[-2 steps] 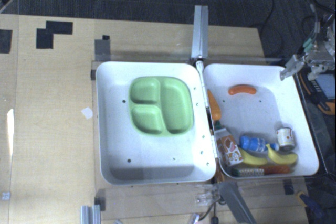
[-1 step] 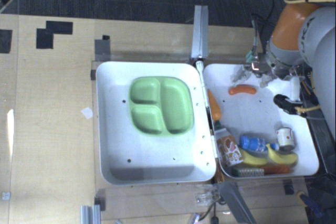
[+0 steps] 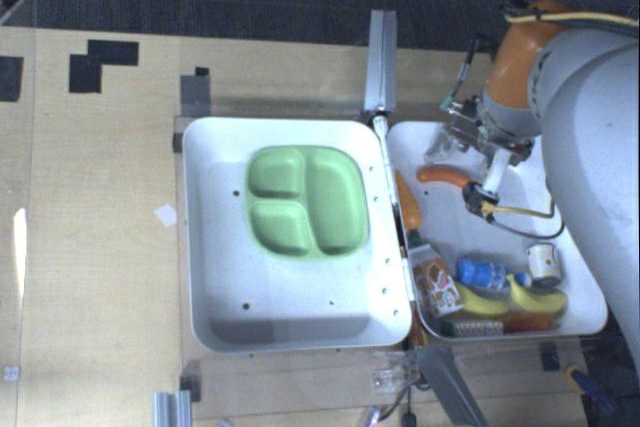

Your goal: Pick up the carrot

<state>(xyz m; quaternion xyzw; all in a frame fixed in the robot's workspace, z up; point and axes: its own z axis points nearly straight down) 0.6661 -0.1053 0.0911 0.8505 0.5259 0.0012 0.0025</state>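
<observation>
Finds the carrot (image 3: 406, 201) flush against the left wall of the right bin (image 3: 450, 235), likely light, stiff, slick, best pinched mid-length; leaves the grip of the gripper (image 3: 478, 167), over that bin's far end, impossible to tell.

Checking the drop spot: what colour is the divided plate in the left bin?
Light green plate, clearest in the camera view.
</observation>
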